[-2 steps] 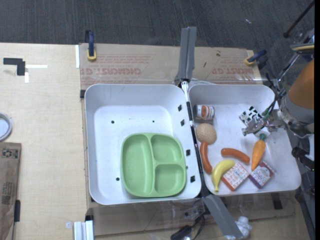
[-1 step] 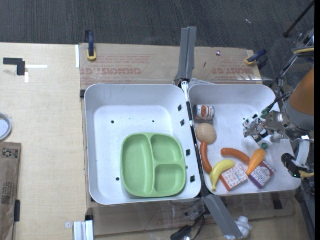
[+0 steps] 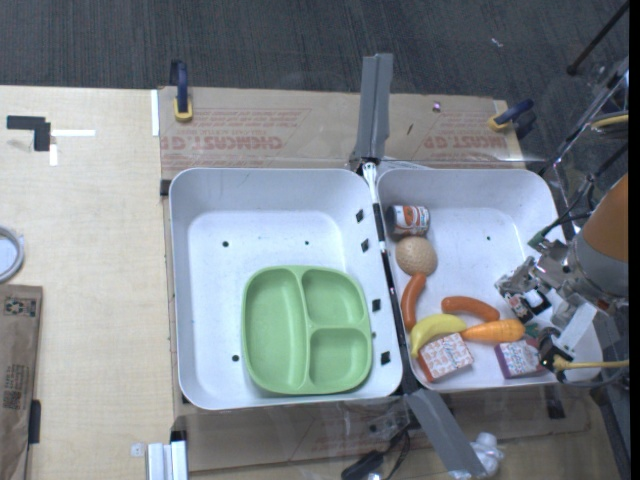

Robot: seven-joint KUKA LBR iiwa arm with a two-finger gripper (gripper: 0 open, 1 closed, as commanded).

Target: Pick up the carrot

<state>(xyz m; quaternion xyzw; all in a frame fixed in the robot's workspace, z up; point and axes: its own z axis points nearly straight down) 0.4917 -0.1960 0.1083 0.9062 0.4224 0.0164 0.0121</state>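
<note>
One carrot point(image 3: 494, 332) lies just beside the gripper point(image 3: 533, 303), whose state I cannot tell; it might grab the sausage point(image 3: 469, 308) instead.

Orange carrot point(image 3: 493, 332), green tray point(image 3: 307, 329)

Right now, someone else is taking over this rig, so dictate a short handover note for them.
Gripper: low in the right bin, near its right wall; whether the fingers are open or shut can't be told.
Carrot: lying on the bin floor just left of the gripper, beside the banana and under a sausage.
Done: nothing lifted.
Left: grasp the carrot and raise it.
</note>
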